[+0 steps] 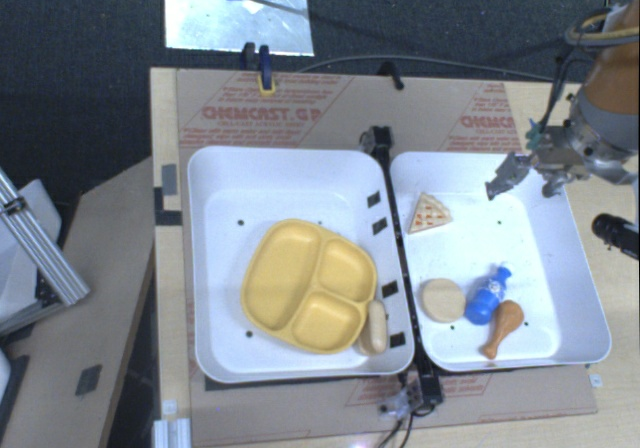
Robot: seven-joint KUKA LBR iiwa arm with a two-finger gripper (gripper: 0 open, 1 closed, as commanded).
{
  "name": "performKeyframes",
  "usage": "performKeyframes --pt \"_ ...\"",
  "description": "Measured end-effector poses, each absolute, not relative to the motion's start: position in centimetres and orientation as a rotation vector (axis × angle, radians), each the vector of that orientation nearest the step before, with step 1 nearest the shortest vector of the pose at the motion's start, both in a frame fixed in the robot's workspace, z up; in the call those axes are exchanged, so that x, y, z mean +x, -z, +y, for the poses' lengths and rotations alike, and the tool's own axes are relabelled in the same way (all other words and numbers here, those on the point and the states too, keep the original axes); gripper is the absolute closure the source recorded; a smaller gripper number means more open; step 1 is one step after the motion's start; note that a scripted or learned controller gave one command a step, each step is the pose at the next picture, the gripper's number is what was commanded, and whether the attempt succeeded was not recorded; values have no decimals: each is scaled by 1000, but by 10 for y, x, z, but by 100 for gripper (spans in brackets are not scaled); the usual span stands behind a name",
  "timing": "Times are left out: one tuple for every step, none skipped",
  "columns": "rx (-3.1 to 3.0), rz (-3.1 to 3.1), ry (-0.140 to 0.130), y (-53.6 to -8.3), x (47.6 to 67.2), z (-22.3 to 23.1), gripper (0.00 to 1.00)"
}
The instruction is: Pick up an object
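Your gripper (528,176) hovers over the right bin's (580,266) far edge, fingers spread, holding nothing. The pizza slice (429,214) just beside it looks light, stiff and flat, so pinch across its narrow tip.

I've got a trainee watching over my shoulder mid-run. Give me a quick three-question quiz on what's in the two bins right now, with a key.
1. True or false: the yellow tray lies in the right bin.
2. Which item lies nearest the end effector? A) pizza slice B) drumstick C) blue bottle
3. Fill in: the round cookie sits just to the ____ of the blue bottle in the camera view.

Key:
1. False; it lies in the left bin, with a bread roll at its lower right edge.
2. A.
3. Left.
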State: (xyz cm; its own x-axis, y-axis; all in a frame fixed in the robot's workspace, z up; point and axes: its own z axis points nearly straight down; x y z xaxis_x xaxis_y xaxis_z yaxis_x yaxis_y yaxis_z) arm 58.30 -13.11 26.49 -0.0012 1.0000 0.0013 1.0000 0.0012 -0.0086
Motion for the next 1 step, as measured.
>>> performKeyframes --pt "-2219 -2226 2 -271 585 -131 0"
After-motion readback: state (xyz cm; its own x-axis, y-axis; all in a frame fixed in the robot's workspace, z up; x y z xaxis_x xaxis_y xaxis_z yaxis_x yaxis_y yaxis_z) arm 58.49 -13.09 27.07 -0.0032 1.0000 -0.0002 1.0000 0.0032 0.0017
